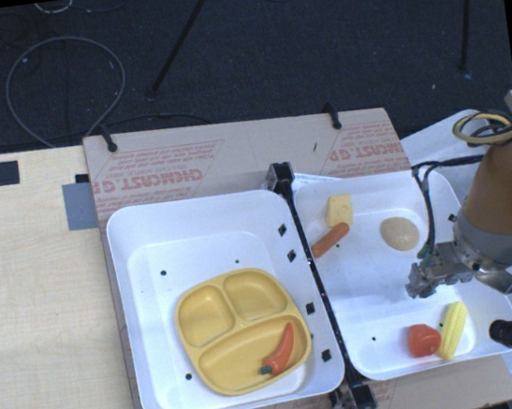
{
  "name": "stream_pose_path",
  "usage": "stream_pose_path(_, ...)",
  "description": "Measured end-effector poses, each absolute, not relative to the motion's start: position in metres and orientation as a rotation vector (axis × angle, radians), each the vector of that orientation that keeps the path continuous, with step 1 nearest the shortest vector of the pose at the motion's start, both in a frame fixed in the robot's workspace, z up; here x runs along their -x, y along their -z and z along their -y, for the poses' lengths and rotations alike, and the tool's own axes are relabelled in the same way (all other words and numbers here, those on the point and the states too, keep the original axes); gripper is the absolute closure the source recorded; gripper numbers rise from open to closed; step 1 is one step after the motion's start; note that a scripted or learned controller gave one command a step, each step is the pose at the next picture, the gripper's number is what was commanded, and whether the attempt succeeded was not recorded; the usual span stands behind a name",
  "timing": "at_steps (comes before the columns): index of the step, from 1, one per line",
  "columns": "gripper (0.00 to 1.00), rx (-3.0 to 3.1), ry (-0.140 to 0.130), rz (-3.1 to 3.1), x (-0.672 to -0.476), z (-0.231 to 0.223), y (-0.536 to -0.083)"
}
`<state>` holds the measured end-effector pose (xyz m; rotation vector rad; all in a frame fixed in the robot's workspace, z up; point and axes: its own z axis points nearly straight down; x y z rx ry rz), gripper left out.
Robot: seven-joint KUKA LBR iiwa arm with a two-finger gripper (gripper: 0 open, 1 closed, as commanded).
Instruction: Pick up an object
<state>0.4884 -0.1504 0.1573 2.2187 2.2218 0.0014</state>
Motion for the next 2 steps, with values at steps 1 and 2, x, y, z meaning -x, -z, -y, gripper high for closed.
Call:
stream_pose_path(1, 1.00, -2.219, -0.001, -2.222, -0.481, 0.153, -0.204)
stream_pose_path(2, 1.00, -2.218, -0.002, -2.222, -0.476, 0.146, -0.251)
